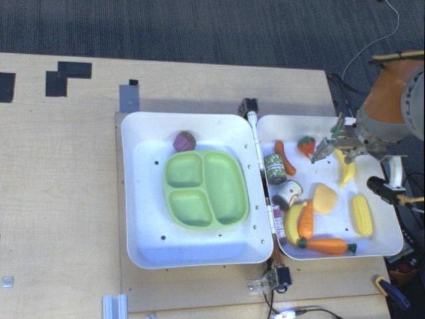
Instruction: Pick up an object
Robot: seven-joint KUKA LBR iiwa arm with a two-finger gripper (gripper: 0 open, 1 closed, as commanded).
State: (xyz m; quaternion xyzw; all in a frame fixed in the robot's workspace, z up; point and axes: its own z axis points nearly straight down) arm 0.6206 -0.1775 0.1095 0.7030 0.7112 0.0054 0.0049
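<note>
From above, the camera looks down on a pale wooden bench [60,178], with dark grey ribbed carpet [199,18] running across the top of the picture. Black patches [66,77] sit near the bench's far left. Two white bins lie side by side: the left bin [143,198] carries a green divided tray [206,189], and a small purple object [184,140] rests just beyond the tray's far edge.

Over to the right bin [385,248], and it is crowded. A green can [275,168] lies near the dividing wall, an orange carrot-like piece [285,158] just beside it, a red strawberry-like toy [306,145] farther back. Toward the near side there is a pale yellow block [325,199], a corn cob [361,215], a banana [292,221] touching an upright orange carrot [305,221], and a long carrot [327,246] lying flat along the near wall.

The arm [392,98] comes in from the right, orange band showing. The gripper [339,148] hangs over the far part of the right bin, above a yellow piece [347,172]. Whether its jaws are apart or closed cannot be told from here, and nothing can be seen in its hold.

A cable [378,38] trails across the carpet at upper right.
</note>
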